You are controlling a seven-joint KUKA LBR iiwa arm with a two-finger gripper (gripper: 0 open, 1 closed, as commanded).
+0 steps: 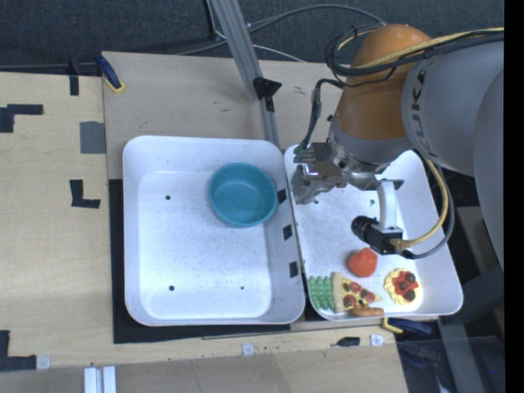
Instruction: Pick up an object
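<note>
Only one piece of lettering could be made out — part of the maker's name in dark capitals on the grey arm (pixel 458 97), running slantwise just below the orange band (pixel 385 51), where a "U" and a "K" showed and the rest was cut off by the curve of the casing. No other words, numbers, labels or signs could be read anywhere else.

I see a tan tabletop (pixel 49 244) with black tape marks (pixel 80 193), dark carpeted floor (pixel 98 11) beyond, and a slanted metal pole (pixel 237 39).
</note>
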